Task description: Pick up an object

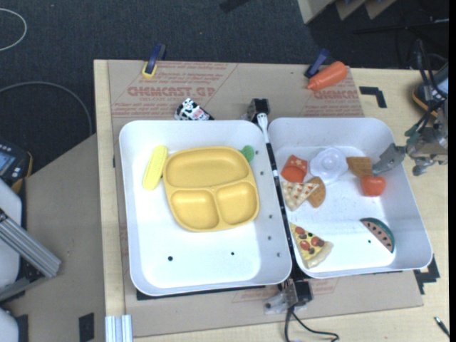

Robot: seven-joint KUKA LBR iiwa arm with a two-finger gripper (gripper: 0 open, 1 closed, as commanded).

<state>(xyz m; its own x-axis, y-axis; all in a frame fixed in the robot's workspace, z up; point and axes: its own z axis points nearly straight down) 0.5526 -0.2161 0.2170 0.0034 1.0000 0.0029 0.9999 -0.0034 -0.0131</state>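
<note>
The red tomato [372, 185] lay in the right bin [406, 212], touching the hand [388, 159], whose spread I could not tell. I think the hand should centre over it before closing. The desk [107, 155] carried a yellow tray [210, 187] in the left bin [142, 248]; dark carpet [85, 20] lay far behind.

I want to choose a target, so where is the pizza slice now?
The pizza slice lies in the right bin, near its front-left corner, below the waffle piece and left of the watermelon slice.
</note>
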